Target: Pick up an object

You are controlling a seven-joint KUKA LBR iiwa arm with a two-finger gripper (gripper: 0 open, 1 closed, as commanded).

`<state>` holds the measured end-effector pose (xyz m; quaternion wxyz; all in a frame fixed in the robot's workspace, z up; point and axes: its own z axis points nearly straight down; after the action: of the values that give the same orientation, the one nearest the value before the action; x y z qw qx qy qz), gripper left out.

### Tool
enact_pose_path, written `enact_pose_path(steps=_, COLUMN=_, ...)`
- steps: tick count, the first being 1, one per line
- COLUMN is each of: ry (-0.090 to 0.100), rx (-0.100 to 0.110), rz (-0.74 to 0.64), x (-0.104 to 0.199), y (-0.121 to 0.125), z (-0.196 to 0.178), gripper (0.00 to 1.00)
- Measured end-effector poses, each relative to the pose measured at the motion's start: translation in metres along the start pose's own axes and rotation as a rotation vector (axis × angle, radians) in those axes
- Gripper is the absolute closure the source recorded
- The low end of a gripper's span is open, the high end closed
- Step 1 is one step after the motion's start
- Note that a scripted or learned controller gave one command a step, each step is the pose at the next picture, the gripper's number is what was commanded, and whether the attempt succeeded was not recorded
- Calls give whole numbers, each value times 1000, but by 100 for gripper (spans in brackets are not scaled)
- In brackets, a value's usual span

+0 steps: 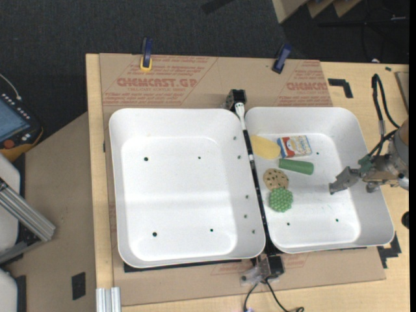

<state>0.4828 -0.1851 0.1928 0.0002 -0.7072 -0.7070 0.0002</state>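
The gripper (339, 184) comes in from the right edge and hangs over the right-hand part of the right bin (364, 229), its grey fingers pointing left and slightly down toward the bin floor; from where I stand I cannot tell whether they are spread or closed, and nothing sits between them. All the loose things lie to the left of the gripper, gathered against the bin's left side and well apart from the fingertips. Nearest to it, a little up and to the left, is a green cylinder (297, 167) lying on its side. Just above that cylinder, touching or nearly so, is a small white carton with red and blue print (295, 146). Farther left of the carton lies a yellow piece (264, 147), flat and rounded, its edge meeting the carton. Down from there, left of the gripper at about its own height, is a round brown cookie with dark chips (275, 178), and just below the cookie, touching it, a round green knobbly piece (281, 200). Beyond all of these, farther left still, lies the left bin (123, 174), its rim pressed against the right bin's rim along a dark seam. Both bins rest on a brown cardboard sheet (195, 77) with red lettering, held at its far edge by two clamps (147, 55)
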Motion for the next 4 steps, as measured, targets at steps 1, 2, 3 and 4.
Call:
enact_pose_path(steps=1, ry=-2, rx=-3, rz=-1, x=0, y=1, z=-11, gripper=100)
enact_pose_path(steps=2, ry=1, rx=-7, rz=-10, x=57, y=81, z=-10, gripper=100)
enact_pose_path(steps=3, ry=4, rx=4, rz=-4, x=109, y=-6, z=-40, gripper=100)
enact_pose_path(steps=4, ry=2, rx=-8, rz=-10, x=196, y=0, z=-106, gripper=100)
